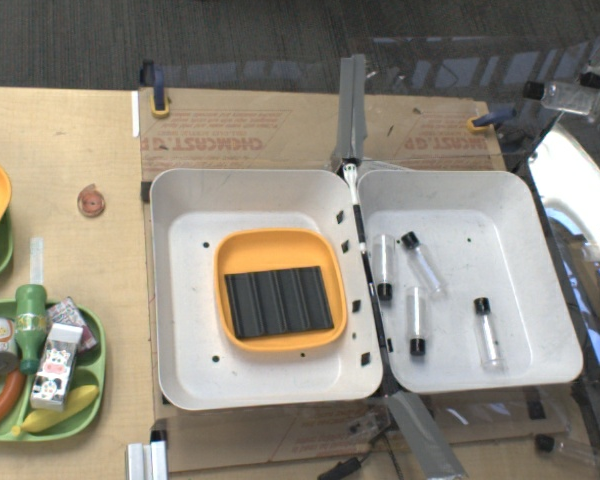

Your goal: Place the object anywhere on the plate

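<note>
Four vials (417, 262) lie loose in the right bin (540, 218); round, they may roll before reaching the plate (280, 250). End effector state: cannot tell.

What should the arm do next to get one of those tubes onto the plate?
Probably descend over the right bin onto the lone tube, which lies apart from the other three and so looks easiest to grasp. All four tubes lie in that bin, while the orange plate sits in the left bin.
</note>
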`<state>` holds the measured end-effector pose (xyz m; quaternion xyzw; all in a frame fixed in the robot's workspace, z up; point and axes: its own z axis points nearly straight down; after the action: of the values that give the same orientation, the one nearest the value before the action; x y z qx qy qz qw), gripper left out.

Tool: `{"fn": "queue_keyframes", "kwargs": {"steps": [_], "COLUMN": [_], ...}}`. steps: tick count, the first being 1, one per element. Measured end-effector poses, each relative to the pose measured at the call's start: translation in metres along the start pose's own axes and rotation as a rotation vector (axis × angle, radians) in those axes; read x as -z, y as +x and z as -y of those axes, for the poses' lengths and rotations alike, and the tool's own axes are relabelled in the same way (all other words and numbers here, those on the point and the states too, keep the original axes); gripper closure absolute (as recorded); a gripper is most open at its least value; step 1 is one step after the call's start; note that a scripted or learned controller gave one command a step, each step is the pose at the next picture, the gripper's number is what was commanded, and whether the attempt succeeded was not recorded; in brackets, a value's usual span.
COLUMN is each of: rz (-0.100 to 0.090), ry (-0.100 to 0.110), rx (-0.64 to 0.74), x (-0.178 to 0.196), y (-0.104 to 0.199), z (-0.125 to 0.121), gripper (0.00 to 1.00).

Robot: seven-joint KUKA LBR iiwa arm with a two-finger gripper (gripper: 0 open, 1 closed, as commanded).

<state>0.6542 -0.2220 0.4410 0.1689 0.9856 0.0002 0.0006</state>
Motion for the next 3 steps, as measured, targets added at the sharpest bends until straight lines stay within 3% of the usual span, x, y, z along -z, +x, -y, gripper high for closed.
{"fn": "queue_keyframes", "kwargs": {"steps": [2,3], "rz": [0.000,0.003], "ry": [-0.002,-0.001], "rx": [0.566,0.759], "x": [0.000,0.000], "y": [0.005,-0.005], "z": [0.002,-0.003], "gripper": [1.00,1.00]}}
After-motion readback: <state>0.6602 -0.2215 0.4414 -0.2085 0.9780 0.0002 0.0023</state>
